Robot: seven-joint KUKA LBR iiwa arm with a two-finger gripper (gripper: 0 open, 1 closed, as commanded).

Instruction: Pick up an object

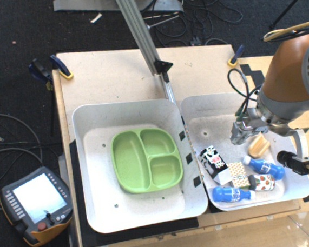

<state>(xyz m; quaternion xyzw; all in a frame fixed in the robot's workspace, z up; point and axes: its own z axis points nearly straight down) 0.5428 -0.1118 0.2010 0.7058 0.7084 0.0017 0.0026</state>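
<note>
Objects are gathered in the right bin (198, 122): 2 blue bottles (231, 194) (267, 168), a cow-print carton (213, 159), a checkered block (236, 172), a tan piece (259, 146). A green divided plate (146, 160) is held by the left bin (89, 126). The gripper (241, 133) is lowered just beside the tan piece; its jaw state cannot be told.

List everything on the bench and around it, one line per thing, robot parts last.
bins: two, white, side by side on bench
divided plate: one, green, left bin
bottles: two, blue with white caps, right bin
cow-patterned item: one, black and white, right bin
tan block: one, right bin, by the tool
small patterned packs: two, right bin
clamps: two, yellow-tipped, bench's far corners
pendant: one, orange-grey, left of bench
arm: one, orange band
tool: one, grey, over right bin
</note>
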